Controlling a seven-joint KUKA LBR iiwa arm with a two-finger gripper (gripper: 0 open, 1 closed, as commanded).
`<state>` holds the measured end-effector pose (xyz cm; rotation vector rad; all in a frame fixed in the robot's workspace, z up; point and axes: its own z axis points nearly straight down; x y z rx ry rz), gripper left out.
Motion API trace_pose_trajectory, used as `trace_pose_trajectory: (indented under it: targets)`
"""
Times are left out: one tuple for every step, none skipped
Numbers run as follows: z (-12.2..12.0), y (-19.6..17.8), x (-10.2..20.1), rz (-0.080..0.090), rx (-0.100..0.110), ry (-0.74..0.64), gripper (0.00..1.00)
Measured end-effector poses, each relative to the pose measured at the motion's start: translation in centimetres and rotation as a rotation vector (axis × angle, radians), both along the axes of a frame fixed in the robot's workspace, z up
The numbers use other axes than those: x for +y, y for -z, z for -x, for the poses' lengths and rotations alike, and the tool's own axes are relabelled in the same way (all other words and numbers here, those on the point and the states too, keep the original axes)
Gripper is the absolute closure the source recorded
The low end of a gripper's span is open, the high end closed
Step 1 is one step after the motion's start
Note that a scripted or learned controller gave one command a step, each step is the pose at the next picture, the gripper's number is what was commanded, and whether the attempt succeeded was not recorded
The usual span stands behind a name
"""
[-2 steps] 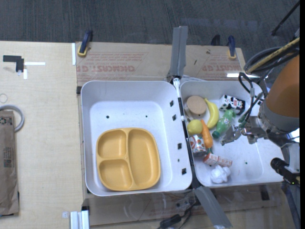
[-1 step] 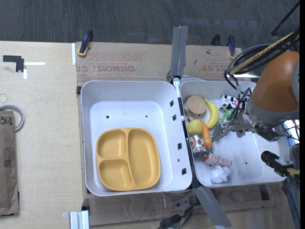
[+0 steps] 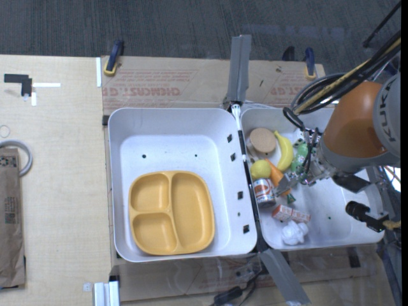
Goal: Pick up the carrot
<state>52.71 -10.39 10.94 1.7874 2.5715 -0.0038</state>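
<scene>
— Any writing? 
— Red mirrored print on the brown cardboard sheet (image 3: 191, 81) at the far side, unreadable; "KU" on the grey-and-orange arm (image 3: 363, 123).
— The small orange carrot (image 3: 276, 173)? 
— Right white bin (image 3: 331, 225), beside the lemon (image 3: 260, 168), partly hidden. Pincer (image 3: 294, 182) blurred; can't tell.

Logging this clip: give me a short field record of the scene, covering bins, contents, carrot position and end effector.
left bin: holds a yellow divided plate
right bin: banana, lemon, round wooden piece, can, crumpled white item
carrot: in the right bin, between lemon and banana, above the can
end effector: low in the right bin, just right of the carrot
carrot held: not seen between the fingers
</scene>
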Motion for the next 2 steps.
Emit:
trace_pose_trajectory:
  targets:
    - [3.1,1.7,-4.9,-0.006,0.007,-0.255,0.00]
    - [2.5,-6.0,-7.0,-0.006,0.006,-0.240,0.00]
